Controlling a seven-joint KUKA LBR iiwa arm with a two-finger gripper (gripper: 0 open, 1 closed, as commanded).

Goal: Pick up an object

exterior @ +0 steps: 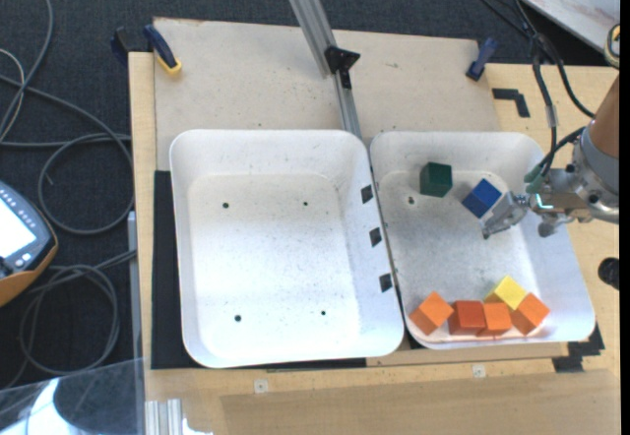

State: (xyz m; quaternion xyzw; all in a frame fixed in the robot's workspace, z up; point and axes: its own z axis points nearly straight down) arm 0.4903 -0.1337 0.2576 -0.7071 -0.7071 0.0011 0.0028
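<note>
The grey arm with the orange band (605, 143) is cut off by the right picture edge. The metal end effector (507, 215) is too small to resolve at its tips. The grey handheld device with a screen (18, 231) is cropped at the left edge.

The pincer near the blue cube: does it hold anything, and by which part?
It cannot be told. The pincer is right beside the blue cube, but the view does not show the cube between its fingers.

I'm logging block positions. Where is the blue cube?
The blue cube lies in the right bin, toward its far end, between the green cube and the tool.
</note>
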